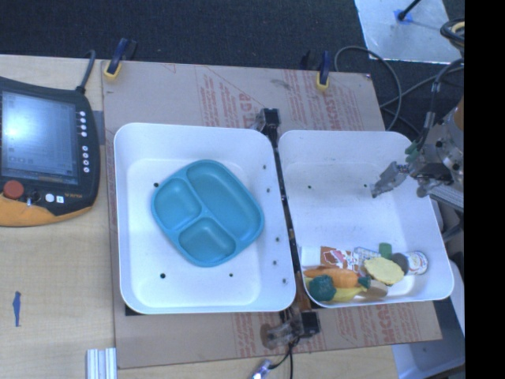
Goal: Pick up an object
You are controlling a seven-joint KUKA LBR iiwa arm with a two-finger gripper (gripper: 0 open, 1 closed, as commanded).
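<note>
My gripper (405, 185) hangs over the right side of the right bin (331, 152), its two grey fingers spread open with nothing between them. A heap of toy food lies along that bin's near edge, well below the gripper: a yellow round piece (384, 271), an orange carrot (337, 276), a dark teal piece (321, 288), a white printed packet (338, 256) and a small can (416, 262). In the left bin (134, 212) rests a blue divided plate (207, 212).
A control pendant with a screen (43, 152) lies on the bench at the far left. Clamps (323, 68) hold the cardboard underlay at the back. Cables run behind the right bin. The right bin's middle is bare white floor.
</note>
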